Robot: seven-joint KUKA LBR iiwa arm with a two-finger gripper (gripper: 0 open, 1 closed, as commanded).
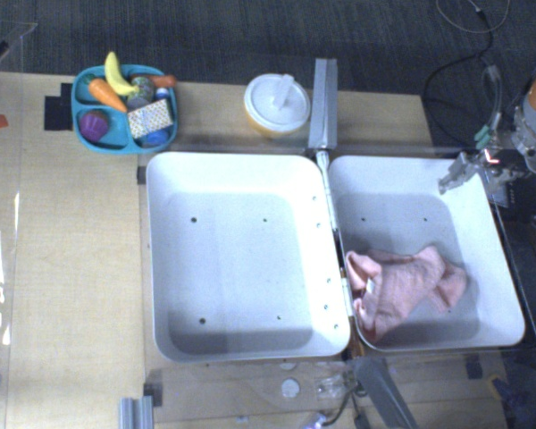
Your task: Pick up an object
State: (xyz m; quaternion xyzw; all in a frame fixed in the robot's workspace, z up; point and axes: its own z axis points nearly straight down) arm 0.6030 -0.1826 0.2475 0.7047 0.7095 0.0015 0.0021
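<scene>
nothing is picked up yet — the pink cloth (404, 289) lies crumpled in the right bin (429, 208), well apart from the gripper (460, 172) at the bin's far right rim; its grip state i cannot tell.

The crumpled pink cloth (404, 286) looks soft and matt, its folds creased. The two shallow white plastic bins (241, 172) are smooth with a faint sheen. The pale wooden worktop (67, 266) looks smooth. A grey metal bar (323, 105) appears brushed.

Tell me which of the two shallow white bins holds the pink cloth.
The right shallow white bin, nearer the arm, holds the crumpled pink cloth; the left shallow white bin has none.
</scene>
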